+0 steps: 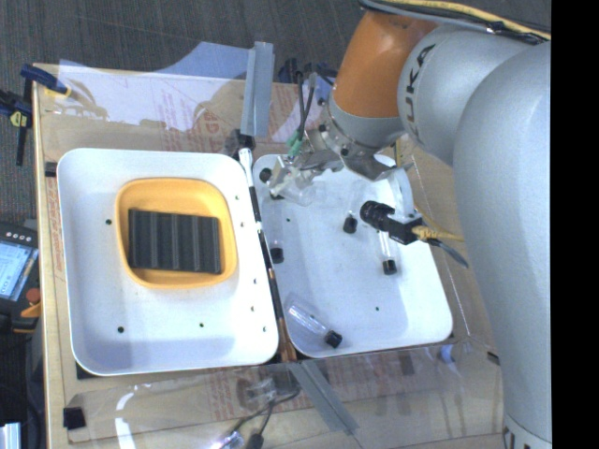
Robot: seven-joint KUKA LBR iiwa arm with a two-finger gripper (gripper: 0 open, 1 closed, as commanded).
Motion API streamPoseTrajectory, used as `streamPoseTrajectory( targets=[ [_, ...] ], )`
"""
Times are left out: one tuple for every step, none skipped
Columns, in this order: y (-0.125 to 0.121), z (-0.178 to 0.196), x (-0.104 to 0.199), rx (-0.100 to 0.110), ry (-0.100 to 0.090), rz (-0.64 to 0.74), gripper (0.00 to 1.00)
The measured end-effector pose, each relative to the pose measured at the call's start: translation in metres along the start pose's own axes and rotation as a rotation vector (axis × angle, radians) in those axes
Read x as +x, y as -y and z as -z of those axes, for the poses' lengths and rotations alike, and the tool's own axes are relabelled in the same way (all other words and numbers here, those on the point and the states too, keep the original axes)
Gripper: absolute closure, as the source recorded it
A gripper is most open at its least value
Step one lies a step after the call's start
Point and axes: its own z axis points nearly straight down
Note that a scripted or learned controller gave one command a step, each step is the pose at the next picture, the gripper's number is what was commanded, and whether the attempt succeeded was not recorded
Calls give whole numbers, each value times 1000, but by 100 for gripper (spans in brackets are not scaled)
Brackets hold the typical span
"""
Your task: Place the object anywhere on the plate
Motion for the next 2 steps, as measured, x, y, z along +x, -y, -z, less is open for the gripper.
streamPoseTrajectory(
  targets=[
    [-1,-43,0,4,-1,214,100],
    [-1,-43,0,4,0,214,0]
  ],
)
